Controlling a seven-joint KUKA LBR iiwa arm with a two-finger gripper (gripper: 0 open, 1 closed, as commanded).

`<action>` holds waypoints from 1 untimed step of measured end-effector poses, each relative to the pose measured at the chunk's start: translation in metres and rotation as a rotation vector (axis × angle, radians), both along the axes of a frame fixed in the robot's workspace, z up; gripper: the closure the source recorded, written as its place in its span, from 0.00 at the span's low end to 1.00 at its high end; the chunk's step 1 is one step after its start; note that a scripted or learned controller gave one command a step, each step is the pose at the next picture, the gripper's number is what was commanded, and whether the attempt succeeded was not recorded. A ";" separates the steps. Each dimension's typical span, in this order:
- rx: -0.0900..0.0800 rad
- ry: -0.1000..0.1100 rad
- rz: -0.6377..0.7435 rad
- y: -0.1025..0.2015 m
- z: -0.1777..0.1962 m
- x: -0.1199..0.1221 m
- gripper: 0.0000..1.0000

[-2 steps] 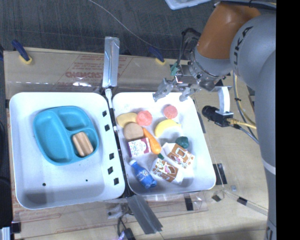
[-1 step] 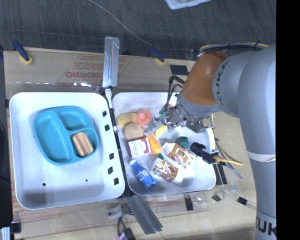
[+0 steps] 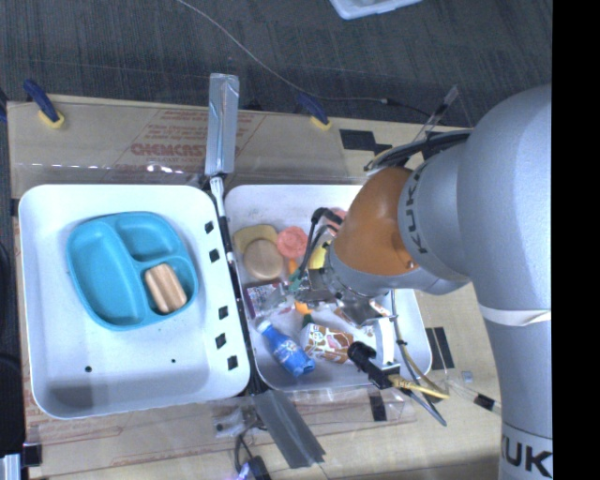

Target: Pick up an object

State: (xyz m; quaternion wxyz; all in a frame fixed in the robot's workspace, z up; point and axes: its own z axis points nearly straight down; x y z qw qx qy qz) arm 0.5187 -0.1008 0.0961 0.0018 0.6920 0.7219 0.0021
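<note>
Smooth rounded grey arm (image 3: pixel 487 187), orange band (image 3: pixel 370 230)

Blue tray (image 3: pixel 112 272) – tan roll (image 3: pixel 165 287); white bins (image 3: pixel 56 375) – orange band (image 3: pixel 370 234).

Dark grey carpet (image 3: pixel 112 47) with a fine ribbed weave runs across the top of the view, a thin pale cable (image 3: pixel 246 54) trailing over it and a white object (image 3: pixel 370 7) cut off by the upper edge. Below lies the bench top, a tan cardboard sheet (image 3: pixel 169 131) printed with faint red lettering, held at its far edge by two blue clamps (image 3: pixel 42 101) with yellow tips. Lighting is even and diffuse, with soft glare on the sheet.
</note>
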 end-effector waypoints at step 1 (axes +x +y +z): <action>0.000 0.008 0.016 -0.024 0.025 -0.034 0.00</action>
